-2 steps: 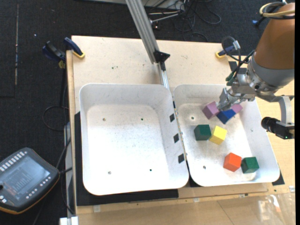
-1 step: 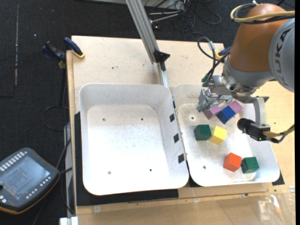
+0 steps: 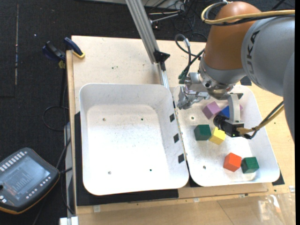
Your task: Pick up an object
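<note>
With the gripper (image 3: 188, 96), whose opening state cannot be determined, poised near the rim of the shallow right white bin (image 3: 263, 139), beside the small purple plastic block (image 3: 211, 109), descending here risks an empty grasp.

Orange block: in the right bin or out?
In: the orange block rests on the right bin's floor, beside a green block.
</note>
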Controlling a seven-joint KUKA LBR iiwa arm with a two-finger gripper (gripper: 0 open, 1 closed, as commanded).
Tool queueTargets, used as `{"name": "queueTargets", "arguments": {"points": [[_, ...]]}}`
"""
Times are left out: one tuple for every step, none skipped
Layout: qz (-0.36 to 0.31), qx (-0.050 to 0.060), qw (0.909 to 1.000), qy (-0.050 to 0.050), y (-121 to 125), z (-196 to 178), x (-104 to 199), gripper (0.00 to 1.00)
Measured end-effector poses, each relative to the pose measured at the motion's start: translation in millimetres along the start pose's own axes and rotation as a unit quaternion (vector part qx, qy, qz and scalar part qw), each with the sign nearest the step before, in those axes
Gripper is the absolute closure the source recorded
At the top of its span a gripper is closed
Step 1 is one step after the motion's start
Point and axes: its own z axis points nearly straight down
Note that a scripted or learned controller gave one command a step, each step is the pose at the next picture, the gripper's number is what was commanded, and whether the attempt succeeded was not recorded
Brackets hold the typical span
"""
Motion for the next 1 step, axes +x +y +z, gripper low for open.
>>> {"name": "queueTargets", "arguments": {"points": [[0.0, -0.001, 1.0, 0.0, 9.7, -0.5, 58.3, 1.0]]}}
